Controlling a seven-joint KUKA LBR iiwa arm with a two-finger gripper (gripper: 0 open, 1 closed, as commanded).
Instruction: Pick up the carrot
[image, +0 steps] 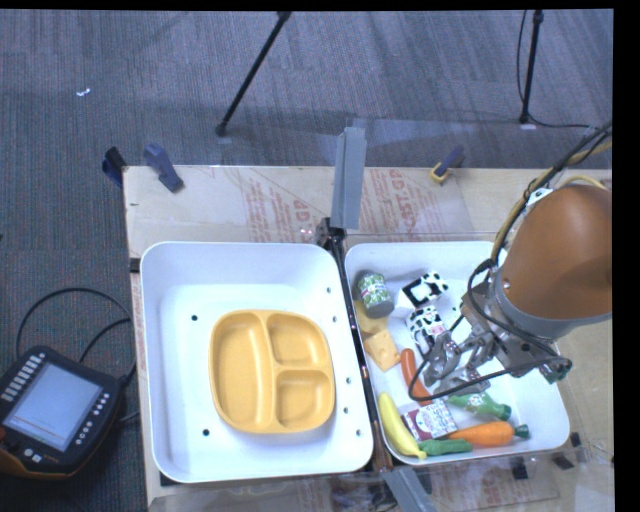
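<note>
I work in a robotics lab. My table is a taped cardboard-topped bench on grey carpet, with clamps at its edge. Tripod legs stand behind it, a teach pendant lies on the floor, and cables trail along my arm.

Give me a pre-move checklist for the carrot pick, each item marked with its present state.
1. Carrot in view, near the front of the right bin: ok.
2. Tool over the carrot: not ok; it hangs behind and to the camera's left of it.
3. Carrot between the tool's fingers: not ok, nothing shows there.
4. Room around the carrot: not ok; a green vegetable lies just behind it, a red packet beside it.
5. Finger opening: cannot tell.
6. Yellow plate out of the way, in the left bin: ok.
</note>
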